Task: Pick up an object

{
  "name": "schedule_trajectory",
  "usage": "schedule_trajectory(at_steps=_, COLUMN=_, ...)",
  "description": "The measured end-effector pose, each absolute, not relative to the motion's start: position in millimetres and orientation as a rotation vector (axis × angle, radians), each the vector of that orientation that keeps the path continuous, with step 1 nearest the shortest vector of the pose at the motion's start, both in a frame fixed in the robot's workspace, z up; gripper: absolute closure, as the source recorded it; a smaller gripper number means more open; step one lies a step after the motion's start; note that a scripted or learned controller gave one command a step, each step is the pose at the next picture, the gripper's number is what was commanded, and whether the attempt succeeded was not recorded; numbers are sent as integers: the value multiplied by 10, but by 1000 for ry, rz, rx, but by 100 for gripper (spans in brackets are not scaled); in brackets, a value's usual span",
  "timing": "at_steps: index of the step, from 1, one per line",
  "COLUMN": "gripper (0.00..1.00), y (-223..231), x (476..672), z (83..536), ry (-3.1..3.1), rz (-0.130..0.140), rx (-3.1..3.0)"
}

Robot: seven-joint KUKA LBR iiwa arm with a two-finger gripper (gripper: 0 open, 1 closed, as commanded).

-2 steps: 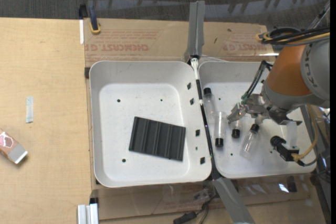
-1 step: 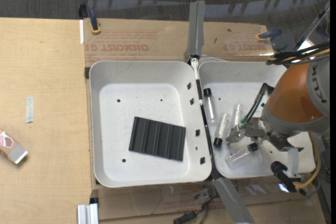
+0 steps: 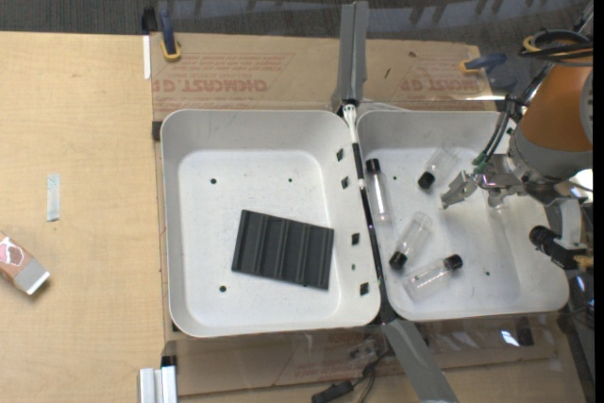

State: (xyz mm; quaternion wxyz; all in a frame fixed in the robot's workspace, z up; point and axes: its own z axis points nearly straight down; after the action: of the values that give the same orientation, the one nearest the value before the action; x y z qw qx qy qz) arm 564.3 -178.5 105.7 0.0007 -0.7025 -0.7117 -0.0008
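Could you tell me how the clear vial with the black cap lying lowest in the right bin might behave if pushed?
The vial lies on its side, so it would probably roll. Clear and small, it looks light and likely slippery on the right bin.

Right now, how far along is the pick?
Done: the arm is over the right bin, with the claw low among the clear vials. In hand: nothing visibly between its tips; the nearest vial lies beside it. Left: close on an object and lift. The dark ridged block sits untouched in the left bin.
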Motion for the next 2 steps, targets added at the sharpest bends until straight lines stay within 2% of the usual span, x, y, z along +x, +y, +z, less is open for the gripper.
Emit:
schedule_trajectory(at_steps=1, gripper=0, y=-1071, x=6236, z=955, ry=-2318, rz=2, rx=-2120)
schedule_trajectory(at_steps=2, gripper=0, y=-1690, x=6399, z=915, ry=-2329, rz=2, rx=-2110)
